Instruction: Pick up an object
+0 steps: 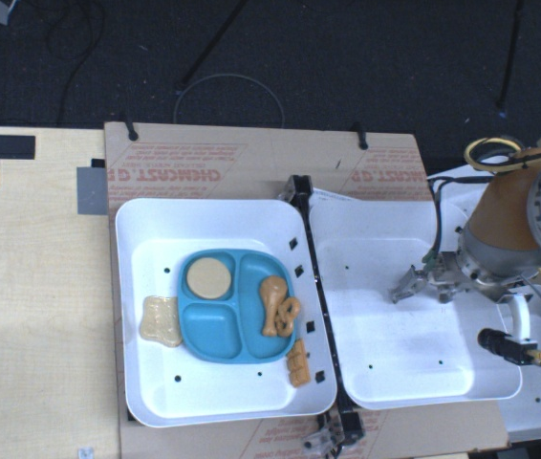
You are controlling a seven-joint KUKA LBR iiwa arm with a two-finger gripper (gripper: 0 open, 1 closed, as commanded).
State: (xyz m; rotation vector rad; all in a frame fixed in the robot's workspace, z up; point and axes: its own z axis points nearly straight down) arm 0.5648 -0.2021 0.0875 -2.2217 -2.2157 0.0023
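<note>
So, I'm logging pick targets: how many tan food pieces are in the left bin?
4: a round one in the blue tray's top-left compartment, a pretzel-like one in its right compartment, one left of the tray, one at its lower right.

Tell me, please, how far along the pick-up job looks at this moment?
Nothing looks picked up yet. The gripper is over the right bin, away from the objects. The blue tray in the left bin holds a round cracker and a pretzel-like piece, with other pieces beside the tray. Left to do: reach an object, grasp and lift it.
</note>
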